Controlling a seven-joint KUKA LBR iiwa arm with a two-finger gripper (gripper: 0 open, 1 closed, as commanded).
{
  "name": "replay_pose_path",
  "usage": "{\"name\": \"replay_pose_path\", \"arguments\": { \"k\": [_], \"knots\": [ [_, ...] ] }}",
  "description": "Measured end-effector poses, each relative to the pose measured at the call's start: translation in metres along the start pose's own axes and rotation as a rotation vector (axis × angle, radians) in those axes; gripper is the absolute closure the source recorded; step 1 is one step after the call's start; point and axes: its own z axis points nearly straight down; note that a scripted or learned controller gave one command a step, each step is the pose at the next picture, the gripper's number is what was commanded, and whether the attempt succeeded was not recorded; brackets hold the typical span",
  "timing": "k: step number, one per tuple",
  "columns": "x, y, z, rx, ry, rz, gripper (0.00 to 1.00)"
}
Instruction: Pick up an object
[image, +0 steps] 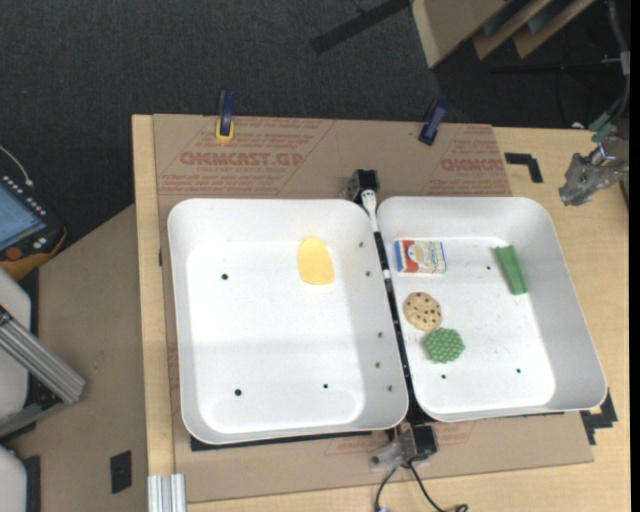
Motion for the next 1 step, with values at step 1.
{"name": "replay_pose_path", "arguments": {
  "k": [1],
  "knots": [
    [0.0431,0.0528,-0.0208,-0.013,-0.001,-0.012,1.00]
  ]
}}
